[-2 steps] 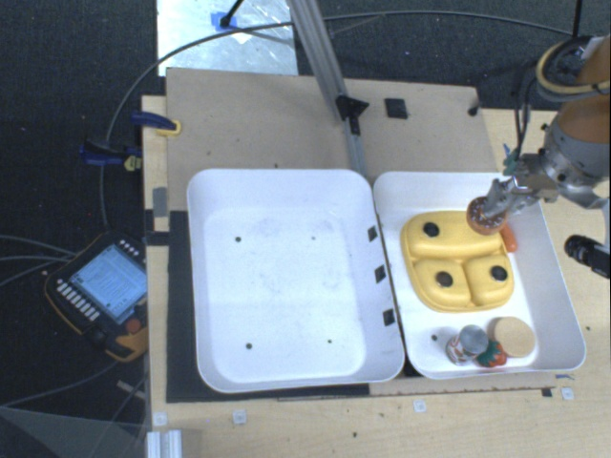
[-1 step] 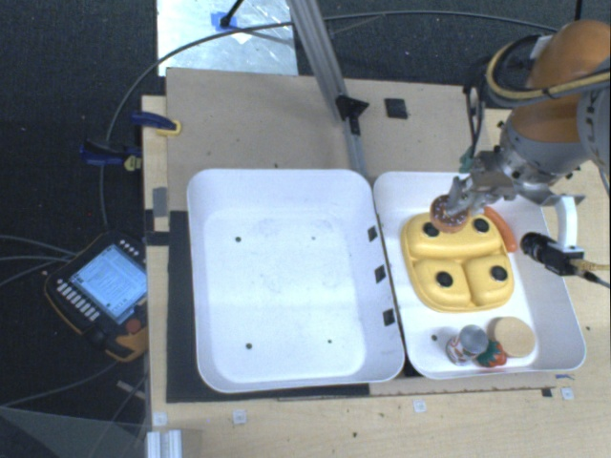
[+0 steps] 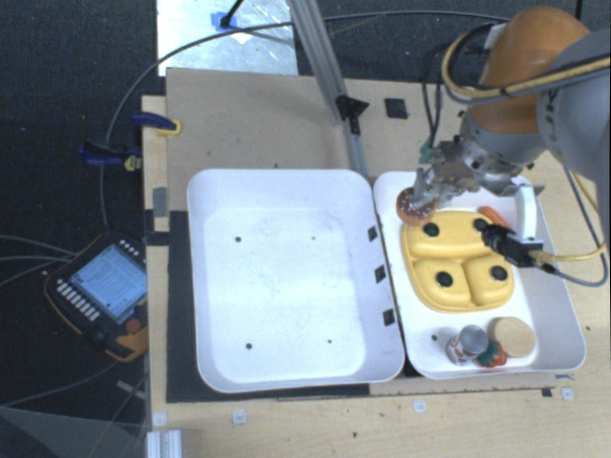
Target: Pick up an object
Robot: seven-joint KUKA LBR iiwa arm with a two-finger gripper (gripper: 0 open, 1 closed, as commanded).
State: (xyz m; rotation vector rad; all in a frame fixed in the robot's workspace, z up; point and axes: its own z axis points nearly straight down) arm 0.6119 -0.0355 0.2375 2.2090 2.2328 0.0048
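Scanning left to right: teach pendant (image 3: pixel 100 292) lies off the bench on the dark floor, screen lit, cables trailing from it. Blue clamp (image 3: pixel 107 152) grips the bench's left edge, another with a yellow tip (image 3: pixel 158 123) just above it. Left bin (image 3: pixel 205 198) sits white on the board, a few dark dots on its floor. A grey pole (image 3: pixel 320 55) slants down from the top and ends at the gap between the bins. Right bin (image 3: pixel 573 337) carries the load: yellow moulded tray (image 3: pixel 458 260) with black dots fills its middle, a small brown round piece (image 3: pixel 412 208) lies at the tray's upper left corner, an orange bit (image 3: pixel 492 216) at its upper right. Near the front wall, a small grey-and-red object (image 3: pixel 468 344) touches a tan round block (image 3: pixel 514 337). Gripper (image 3: pixel 427 192) hangs low over the far left corner of the right bin, right at the brown piece; contact and finger spread, can't tell, too blurred. Arm (image 3: pixel 535 65) reaches in from the right, orange band up top, black cable looped over the wrist.
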